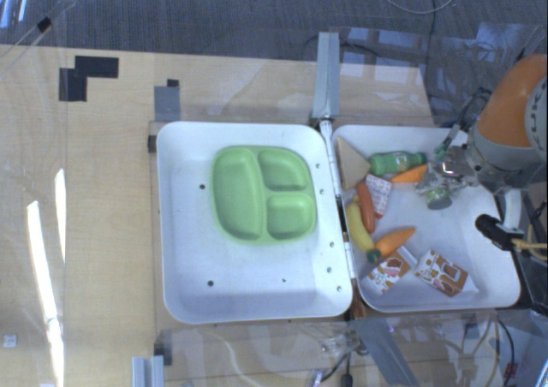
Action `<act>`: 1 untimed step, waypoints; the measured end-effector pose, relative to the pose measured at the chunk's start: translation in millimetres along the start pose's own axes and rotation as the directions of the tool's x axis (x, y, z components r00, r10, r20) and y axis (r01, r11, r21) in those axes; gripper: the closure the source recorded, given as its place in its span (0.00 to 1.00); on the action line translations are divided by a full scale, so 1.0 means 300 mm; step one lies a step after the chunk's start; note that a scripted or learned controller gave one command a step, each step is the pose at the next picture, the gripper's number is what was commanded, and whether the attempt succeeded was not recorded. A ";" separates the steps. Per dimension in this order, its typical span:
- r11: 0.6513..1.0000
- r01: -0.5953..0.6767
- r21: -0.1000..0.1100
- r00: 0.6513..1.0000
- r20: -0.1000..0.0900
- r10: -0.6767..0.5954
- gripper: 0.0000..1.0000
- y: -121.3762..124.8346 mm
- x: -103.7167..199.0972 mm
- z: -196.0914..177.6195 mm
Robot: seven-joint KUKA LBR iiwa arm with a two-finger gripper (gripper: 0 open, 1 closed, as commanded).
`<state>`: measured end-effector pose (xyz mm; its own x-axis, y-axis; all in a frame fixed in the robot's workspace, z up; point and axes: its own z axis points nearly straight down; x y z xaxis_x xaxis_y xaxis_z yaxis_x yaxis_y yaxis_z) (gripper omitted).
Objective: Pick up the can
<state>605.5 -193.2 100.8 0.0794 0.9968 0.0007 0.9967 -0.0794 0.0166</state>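
The can (438, 197) is a small grey-green cylinder in the right bin (492, 291), near its far right part. My gripper (443, 176) reaches in from the right and sits directly over the can, its metal tip touching or just above the can's top. The arm's grey wrist and orange band (514, 116) rise behind it at the right edge. The can's upper part is partly covered by the gripper.
Left of the can lie a green bottle (396, 160) and an orange carrot (409, 175). A packet (378, 193), a second carrot (366, 207), a banana (360, 227), a third carrot (394, 241) and two cartons (441, 272) fill the bin's left and front. A green divided plate (261, 193) lies in the left bin (184, 291).
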 end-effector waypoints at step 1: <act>0.996 -0.089 0.009 0.996 0.002 0.089 1.00 0.082 0.124 -0.307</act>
